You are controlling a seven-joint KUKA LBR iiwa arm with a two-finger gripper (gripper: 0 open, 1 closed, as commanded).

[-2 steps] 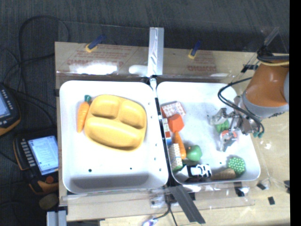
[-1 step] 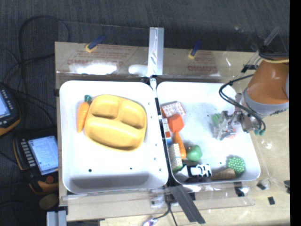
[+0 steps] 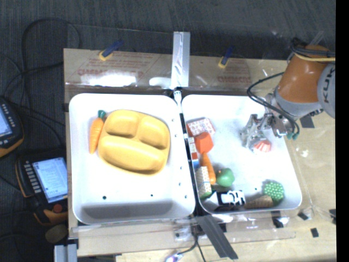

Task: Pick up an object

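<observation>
Camera view, arm: the grey arm with the orange band is reaching in from the right and hanging over the right shallow white bin.
Camera view, gripper: the metal two-finger gripper is pointing down at the bin's upper right area; whether it is apart or together cannot be told at this slant.
Camera view, nearest object: a small red-and-white piece is lying just beside the gripper, apparently touching it; nothing is visibly sitting between the fingers.
Camera view, other candidates: an orange block, a green ball and a green knobbly ball are lying along the bin's left and lower sides.
Camera view, left bin: a yellow divided plastic tray and a toy carrot are resting there, well apart from the gripper.
Step advice: the gripper is probably needing to centre over the red-and-white piece, straddling it squarely before closing, then lifting straight.
</observation>
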